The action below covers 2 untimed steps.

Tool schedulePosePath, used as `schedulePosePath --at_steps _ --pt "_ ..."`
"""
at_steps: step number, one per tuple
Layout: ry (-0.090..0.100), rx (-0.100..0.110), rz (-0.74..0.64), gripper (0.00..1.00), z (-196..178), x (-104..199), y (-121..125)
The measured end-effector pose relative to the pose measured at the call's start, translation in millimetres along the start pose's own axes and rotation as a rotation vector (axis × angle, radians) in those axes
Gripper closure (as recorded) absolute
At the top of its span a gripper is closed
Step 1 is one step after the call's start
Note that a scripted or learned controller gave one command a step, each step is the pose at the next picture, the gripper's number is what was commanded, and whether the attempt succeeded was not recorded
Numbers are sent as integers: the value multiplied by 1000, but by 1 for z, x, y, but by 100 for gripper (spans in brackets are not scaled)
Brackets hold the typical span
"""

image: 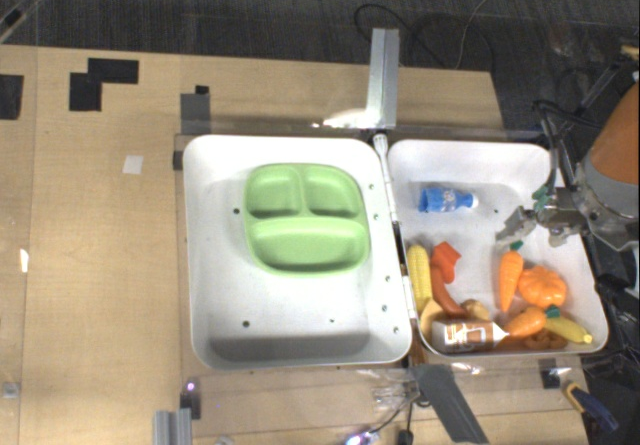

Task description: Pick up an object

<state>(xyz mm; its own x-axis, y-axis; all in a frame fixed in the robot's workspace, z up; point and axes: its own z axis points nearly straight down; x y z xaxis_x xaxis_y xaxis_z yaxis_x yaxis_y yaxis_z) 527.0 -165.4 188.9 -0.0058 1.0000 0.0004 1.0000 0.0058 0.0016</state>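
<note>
The brown bottle [468,335] lies well below the gripper [521,223], whose open fingers hold nothing above a carrot [510,276].

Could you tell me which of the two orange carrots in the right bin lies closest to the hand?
The upright carrot, just below the hand, green top pointing towards it. The other carrot lies lower, slanted beneath the orange pumpkin.

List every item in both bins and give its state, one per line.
green tray: flat in left bin, compartments bare
blue bottle: lying on its side, right bin
carrot: lying loose
orange pumpkin: resting beside carrot
corn: against left wall
gripper: above right bin
</note>
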Motion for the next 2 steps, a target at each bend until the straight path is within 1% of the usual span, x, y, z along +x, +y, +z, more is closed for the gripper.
schedulePosePath --at_steps 1,2 --pt "-1 -3 -188 0 -10 32 9" --pt "-2 -3 -223 0 95 -35 7"
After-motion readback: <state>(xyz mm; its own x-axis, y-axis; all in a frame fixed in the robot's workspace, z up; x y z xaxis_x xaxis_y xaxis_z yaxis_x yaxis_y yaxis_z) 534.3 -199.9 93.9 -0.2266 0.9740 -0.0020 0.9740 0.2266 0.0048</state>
